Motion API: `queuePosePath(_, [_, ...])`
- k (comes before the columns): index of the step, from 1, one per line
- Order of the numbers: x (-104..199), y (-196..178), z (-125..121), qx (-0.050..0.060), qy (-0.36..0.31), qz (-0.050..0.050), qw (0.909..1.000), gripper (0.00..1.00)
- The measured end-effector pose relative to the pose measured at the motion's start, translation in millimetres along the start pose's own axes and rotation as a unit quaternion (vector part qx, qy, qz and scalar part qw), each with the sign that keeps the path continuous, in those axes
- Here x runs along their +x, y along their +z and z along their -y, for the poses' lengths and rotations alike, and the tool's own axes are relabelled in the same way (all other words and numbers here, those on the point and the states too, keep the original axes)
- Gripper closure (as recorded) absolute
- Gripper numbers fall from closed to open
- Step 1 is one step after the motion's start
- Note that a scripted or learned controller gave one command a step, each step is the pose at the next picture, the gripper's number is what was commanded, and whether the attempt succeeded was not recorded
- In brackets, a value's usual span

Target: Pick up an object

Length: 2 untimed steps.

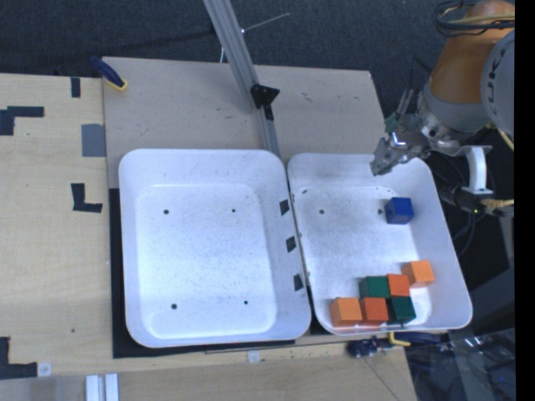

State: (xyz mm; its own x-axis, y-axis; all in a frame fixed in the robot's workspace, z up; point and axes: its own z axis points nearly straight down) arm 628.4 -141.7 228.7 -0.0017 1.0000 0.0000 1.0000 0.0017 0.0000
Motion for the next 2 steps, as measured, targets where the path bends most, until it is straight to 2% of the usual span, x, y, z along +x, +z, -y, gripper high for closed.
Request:
queuePosePath(1, [39, 0, 30, 0.001, -0.001, 0.000, 1.0000, 1.00])
queuePosePath(2, [94, -9, 52, 0.001, -0.003, -0.001, 1.0000, 1.00])
